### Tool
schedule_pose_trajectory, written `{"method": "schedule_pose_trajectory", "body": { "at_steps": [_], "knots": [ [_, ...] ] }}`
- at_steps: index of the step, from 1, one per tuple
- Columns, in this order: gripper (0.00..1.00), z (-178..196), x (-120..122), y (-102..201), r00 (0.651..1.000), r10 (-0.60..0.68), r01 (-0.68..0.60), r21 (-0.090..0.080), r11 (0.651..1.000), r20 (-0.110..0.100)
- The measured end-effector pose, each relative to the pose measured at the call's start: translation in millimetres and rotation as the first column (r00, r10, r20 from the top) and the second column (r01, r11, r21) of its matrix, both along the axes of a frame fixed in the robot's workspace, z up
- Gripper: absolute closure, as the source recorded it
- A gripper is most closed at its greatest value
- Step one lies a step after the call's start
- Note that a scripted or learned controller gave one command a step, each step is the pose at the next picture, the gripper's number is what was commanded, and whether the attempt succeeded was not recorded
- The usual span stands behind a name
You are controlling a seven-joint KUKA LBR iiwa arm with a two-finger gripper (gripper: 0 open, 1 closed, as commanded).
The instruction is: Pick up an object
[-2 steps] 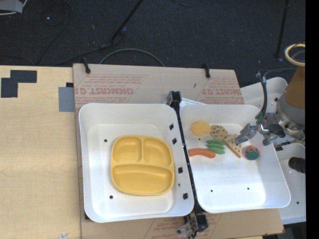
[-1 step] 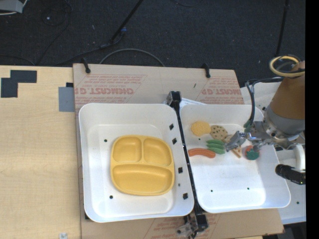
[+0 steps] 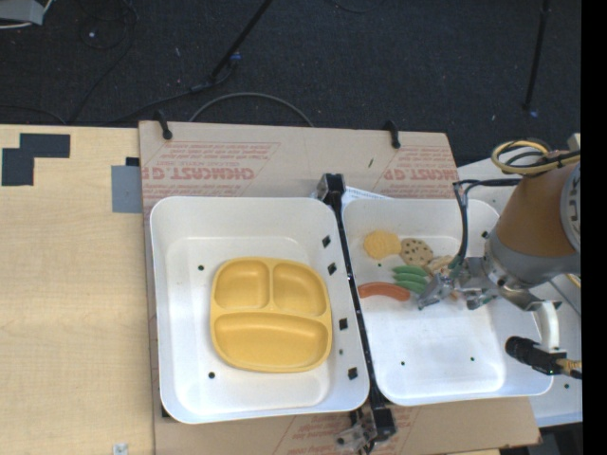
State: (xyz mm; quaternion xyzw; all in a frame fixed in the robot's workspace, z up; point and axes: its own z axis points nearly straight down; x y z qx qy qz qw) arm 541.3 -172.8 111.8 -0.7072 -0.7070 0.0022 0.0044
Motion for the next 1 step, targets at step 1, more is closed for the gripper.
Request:
{"method": "schedule_pose_trajectory", "body": {
  "at_steps": [1],
  "knots": [
    [1.0, 13.4, 1.4, -1.0, 1.0, -0.002, 0.002, -0.001, 1.0, 0.004]
  ]
}}
